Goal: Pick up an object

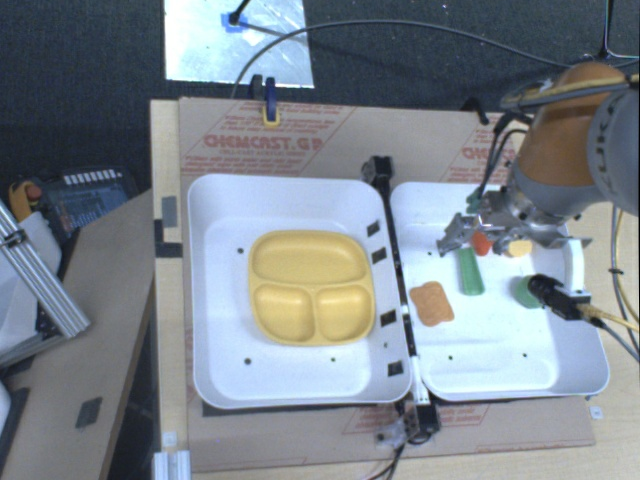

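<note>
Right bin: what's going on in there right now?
The arm reaches in from the right, its gripper low over the right bin, beside a green stick-shaped piece, a small red piece and a pale yellow piece. A tan slice lies apart, toward the left bin. I can't see anything held. The left bin holds a yellow divided tray.

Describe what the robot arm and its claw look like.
The arm is thick, rounded and grey, with a broad orange band above the wrist. Thin dark cables run down beside the band. The claw at the end is small and made of bare silvery metal.
</note>
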Motion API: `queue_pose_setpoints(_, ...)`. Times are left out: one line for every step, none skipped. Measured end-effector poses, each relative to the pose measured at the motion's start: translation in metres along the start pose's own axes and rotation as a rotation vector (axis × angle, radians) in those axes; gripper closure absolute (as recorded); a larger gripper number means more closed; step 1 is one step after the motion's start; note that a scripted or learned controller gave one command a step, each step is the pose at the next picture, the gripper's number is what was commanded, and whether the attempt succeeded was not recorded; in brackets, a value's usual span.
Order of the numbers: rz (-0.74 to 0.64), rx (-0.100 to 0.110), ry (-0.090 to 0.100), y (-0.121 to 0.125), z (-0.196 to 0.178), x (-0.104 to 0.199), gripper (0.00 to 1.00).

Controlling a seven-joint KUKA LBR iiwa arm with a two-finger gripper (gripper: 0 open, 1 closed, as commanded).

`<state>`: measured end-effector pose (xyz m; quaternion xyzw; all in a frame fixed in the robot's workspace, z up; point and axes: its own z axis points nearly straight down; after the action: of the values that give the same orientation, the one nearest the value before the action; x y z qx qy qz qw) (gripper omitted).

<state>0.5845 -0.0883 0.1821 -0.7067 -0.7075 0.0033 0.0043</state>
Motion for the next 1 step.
queue_pose_setpoints(-0.002,-0.012,-0.001,0.0029,-0.0062,0.0001,0.0)
